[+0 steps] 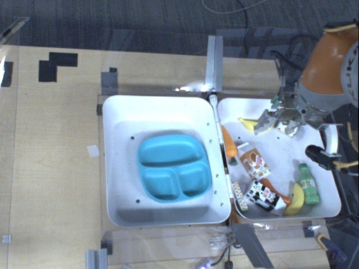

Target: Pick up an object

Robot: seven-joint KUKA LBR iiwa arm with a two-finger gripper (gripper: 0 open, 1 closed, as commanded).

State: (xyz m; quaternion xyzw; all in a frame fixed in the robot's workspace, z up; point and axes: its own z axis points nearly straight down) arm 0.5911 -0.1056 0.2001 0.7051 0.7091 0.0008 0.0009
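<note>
We see the claw [279, 122] spread wide over the right bin [335, 206], holding nothing; the printed packet [253, 162] and green bottle [307, 184] show no readable writing.

Blue divided tray [171, 167] centred in left white bin [118, 150]; black cable [235, 4] on floor beyond bin.

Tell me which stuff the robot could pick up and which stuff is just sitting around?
For the job:
two-finger metal gripper
yellow plastic banana
green plastic bottle
orange plastic carrot
black-and-white spotted box
small brown-and-white packet

Just lying about:
blue plastic tray with three compartments, in the left white bin
black cable on the floor
</note>
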